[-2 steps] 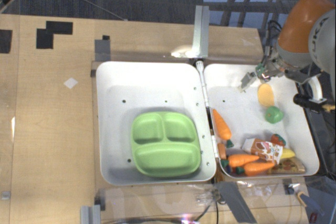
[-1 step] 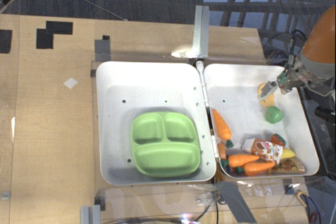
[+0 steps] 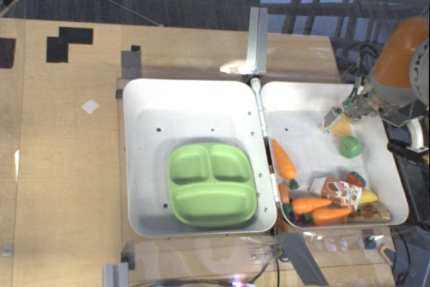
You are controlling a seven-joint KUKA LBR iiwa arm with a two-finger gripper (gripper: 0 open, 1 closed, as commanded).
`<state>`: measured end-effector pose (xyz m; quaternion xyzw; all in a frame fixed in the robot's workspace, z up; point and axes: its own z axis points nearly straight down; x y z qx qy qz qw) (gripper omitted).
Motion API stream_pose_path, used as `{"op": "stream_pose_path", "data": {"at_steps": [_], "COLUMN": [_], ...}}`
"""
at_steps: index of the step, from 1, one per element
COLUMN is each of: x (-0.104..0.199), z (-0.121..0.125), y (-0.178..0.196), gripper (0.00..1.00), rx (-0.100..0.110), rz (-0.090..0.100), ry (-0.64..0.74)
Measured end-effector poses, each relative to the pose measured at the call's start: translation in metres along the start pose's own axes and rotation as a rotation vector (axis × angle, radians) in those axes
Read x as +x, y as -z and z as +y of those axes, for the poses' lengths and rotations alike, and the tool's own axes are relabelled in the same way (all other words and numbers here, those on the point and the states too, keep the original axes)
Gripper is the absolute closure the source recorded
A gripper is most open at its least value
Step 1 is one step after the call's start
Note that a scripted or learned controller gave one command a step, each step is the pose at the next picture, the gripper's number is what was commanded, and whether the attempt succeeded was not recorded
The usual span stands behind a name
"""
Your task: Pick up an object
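Observation:
My gripper [image 3: 340, 113] hangs over the far right part of the right bin [image 3: 302, 114], at the end of the grey arm with its orange band [image 3: 396, 57]. Its jaws stand open, one finger [image 3: 330, 119] reaching left. A pale yellow wedge [image 3: 342, 127] lies right under it, touching or nearly so; I cannot tell whether it is between the fingers. A green round fruit [image 3: 350, 146] sits just in front of the wedge.
Near the right bin's front lie an orange carrot [image 3: 283, 159], two more carrots [image 3: 321, 210], a printed snack box [image 3: 339, 190], a red berry [image 3: 356, 178] and a yellow piece [image 3: 368, 197]. The left bin [image 3: 154, 111] holds a green divided plate [image 3: 212, 183].

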<state>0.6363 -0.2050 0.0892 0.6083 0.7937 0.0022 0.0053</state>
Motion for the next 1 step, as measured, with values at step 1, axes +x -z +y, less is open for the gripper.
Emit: {"op": "stream_pose_path", "data": {"at_steps": [1], "x": [0.0003], "z": [0.0043], "y": [0.0152], "gripper": [1.0], "rx": [-0.01], "rz": [-0.003], "ry": [0.003]}}
